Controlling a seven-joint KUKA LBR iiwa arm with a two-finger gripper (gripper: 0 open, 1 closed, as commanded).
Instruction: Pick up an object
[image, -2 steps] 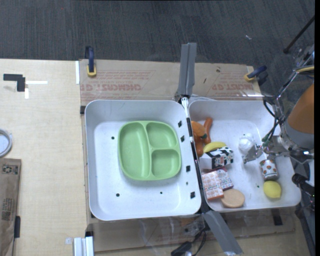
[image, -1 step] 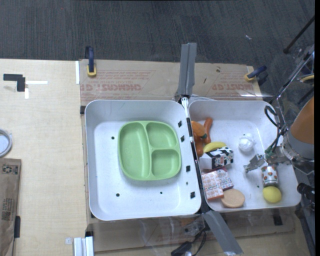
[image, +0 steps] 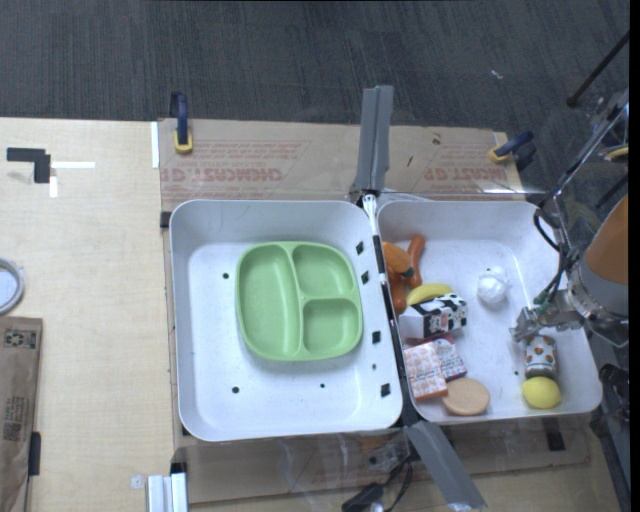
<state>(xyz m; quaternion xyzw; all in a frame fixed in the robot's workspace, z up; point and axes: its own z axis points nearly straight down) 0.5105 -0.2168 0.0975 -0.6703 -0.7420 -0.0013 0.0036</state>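
The wooden tabletop carried 2 white bins. The left bin held a green plate with 3 parts. In the right bin, the claw hung over a small can, just touching it; I cannot tell its grip.

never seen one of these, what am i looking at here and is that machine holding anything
One camera looks down at a slant on a bench with two white bins. The left bin holds a green divided plate. The right bin holds small toys: a banana, a carrot, a round cookie, a yellow ball, a white ball and a small can. The grey and orange thing at the right is a robot arm. Its gripper sits just above the can; whether it grips anything is unclear.
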